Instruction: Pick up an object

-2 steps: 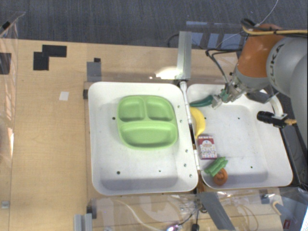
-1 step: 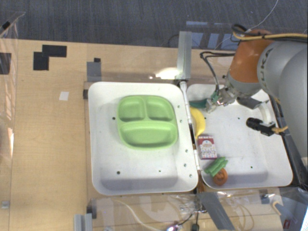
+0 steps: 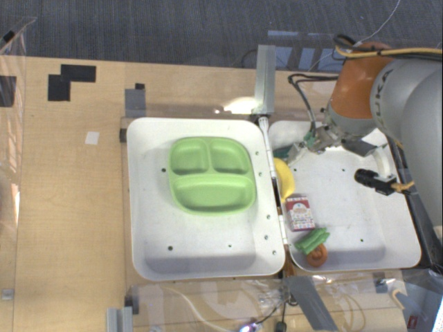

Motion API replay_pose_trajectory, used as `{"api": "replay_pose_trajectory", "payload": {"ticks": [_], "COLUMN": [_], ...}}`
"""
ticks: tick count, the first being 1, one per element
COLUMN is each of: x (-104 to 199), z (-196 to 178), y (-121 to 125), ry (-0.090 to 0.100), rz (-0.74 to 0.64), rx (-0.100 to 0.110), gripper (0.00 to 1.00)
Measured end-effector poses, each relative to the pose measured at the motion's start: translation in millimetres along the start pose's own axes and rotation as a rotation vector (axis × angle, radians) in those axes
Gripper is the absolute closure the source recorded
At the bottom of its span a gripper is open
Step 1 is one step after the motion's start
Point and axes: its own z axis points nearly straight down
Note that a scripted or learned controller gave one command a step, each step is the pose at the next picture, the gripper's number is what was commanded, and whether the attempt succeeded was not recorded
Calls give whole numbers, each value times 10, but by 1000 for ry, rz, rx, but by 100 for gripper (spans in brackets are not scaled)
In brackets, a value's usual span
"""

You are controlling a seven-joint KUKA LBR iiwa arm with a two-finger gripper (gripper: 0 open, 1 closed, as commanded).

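You're at the approach: the gripper [image 3: 311, 144] hovers in the right bin [image 3: 367, 254], near the banana [image 3: 283, 177]; I can't tell its finger state. Next, descend squarely over the banana.

My bench [image 3: 69, 206], pale wood, bore two white bins side by side: left bin [image 3: 149, 254], right bin [image 3: 387, 247]. Black patches [image 3: 69, 80] lay at its far left; a grey post [image 3: 266, 81] stood behind the bins. Dark carpet [image 3: 173, 19] lay beyond.
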Motion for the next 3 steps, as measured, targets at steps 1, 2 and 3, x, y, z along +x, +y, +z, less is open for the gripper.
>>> {"api": "replay_pose_trajectory", "payload": {"ticks": [1,2,3], "x": [-71,465,283], "z": [12,-976,-964], "y": [110,63,280], "ry": [10,2,2], "rz": [17,165,382], "rx": [11,1,4], "gripper": [0,0,0]}}
